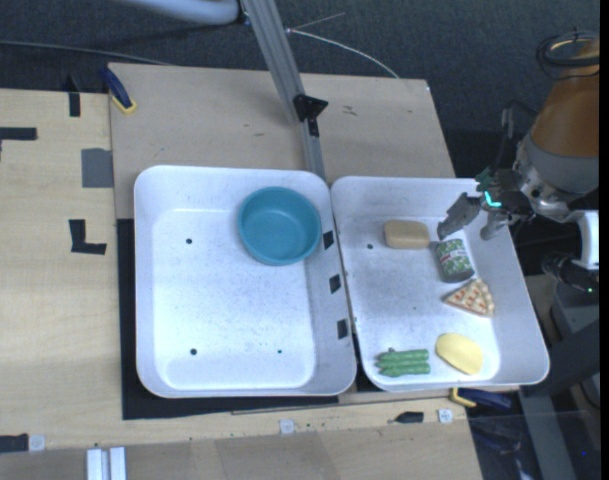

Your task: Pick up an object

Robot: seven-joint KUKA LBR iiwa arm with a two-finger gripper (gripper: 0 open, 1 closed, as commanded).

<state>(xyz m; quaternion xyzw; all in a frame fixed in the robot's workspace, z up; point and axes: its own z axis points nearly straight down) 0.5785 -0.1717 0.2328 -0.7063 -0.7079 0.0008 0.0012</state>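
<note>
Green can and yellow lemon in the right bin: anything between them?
Yes. In the camera view, the pizza slice lies between the green can and the yellow lemon, near the right bin's right wall.

In the right white bin [519, 298] a tan bread-like block [406, 234] lies near the far edge, a small dark can [452, 259] beside it, an orange pizza slice [471, 298] by the right edge, and green beans [403, 362] and a yellow lemon-like piece [459, 353] along the near edge, while a round blue bowl [279, 225] sits upright at the far right corner of the left white bin [174, 358].

No readable text or labels
</note>
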